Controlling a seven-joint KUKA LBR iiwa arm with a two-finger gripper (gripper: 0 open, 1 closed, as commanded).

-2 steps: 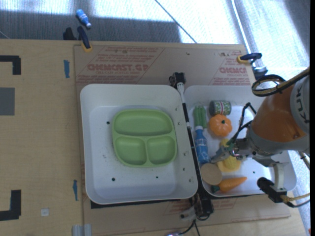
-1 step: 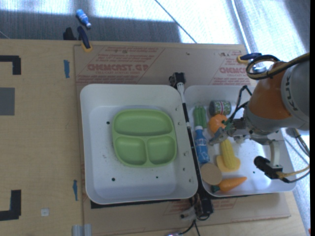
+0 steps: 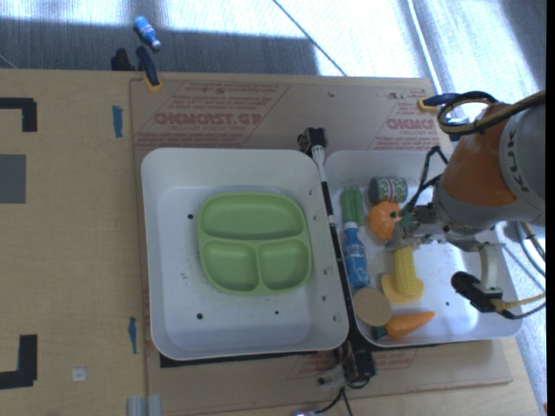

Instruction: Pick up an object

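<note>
We judged a straight vertical descent best: the end effector (image 3: 406, 229) hovered over the corn (image 3: 405, 271), at 3 o'clock in the right bin (image 3: 460, 315). Its opening we could not tell.

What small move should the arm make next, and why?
Probably a short descent straight down: the gripper hangs in the right white bin between the round orange fruit and the yellow corn cob, with neither seen between its fingers.
</note>
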